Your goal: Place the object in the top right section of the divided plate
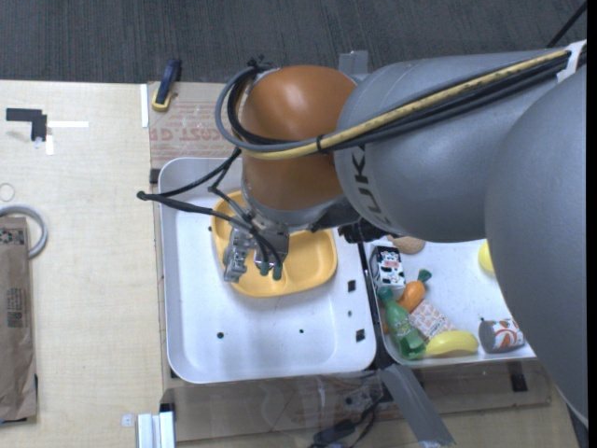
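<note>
The yellow divided plate lies in the left white bin, toward its back, and the arm's orange band and wrist hide much of it. My gripper hangs low over the plate's left part. Its fingers point down and stand apart, with bare yellow plate showing between them, so it is open and holds nothing. The plate's dividers and its far sections are hidden under the wrist, and I cannot make out any object on the plate.
The right bin holds a small cow-print carton, a carrot, a green bottle, a banana and a small can. The grey arm covers that bin's back. Wooden bench and a paper bag lie left.
</note>
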Tool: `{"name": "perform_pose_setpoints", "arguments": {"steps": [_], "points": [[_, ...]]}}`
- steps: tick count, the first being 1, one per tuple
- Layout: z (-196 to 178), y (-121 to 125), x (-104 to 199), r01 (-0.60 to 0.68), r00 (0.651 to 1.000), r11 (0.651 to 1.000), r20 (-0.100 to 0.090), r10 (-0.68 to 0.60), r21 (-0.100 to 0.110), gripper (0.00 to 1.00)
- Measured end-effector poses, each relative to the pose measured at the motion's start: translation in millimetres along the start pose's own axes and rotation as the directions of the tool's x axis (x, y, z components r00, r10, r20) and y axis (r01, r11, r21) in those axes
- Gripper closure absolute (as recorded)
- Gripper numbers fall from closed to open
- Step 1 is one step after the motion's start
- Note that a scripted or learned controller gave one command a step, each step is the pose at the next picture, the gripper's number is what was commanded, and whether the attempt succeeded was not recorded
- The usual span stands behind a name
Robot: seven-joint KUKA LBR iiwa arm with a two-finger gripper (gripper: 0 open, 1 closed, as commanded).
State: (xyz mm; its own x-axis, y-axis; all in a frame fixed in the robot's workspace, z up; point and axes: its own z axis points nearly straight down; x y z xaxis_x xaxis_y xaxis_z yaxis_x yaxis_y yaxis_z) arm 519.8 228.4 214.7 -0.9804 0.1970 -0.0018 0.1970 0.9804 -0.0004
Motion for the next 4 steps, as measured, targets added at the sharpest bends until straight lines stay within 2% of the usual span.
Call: {"name": "perform_pose_setpoints", "arguments": {"steps": [1,2,3,4], "points": [[6,-16,-29,-0.086,0.996,0.996,0.001,0.086,0.000,1.00],[43,-8,42,-0.082,0.997,0.997,-0.003,0.082,0.003,1.00],[97,-2,7,0.044,0.999,0.999,-0.002,-0.044,0.001,1.00],[122,-8,42,0.612,0.791,0.791,-0.002,-0.612,-0.002,1.00]]}}
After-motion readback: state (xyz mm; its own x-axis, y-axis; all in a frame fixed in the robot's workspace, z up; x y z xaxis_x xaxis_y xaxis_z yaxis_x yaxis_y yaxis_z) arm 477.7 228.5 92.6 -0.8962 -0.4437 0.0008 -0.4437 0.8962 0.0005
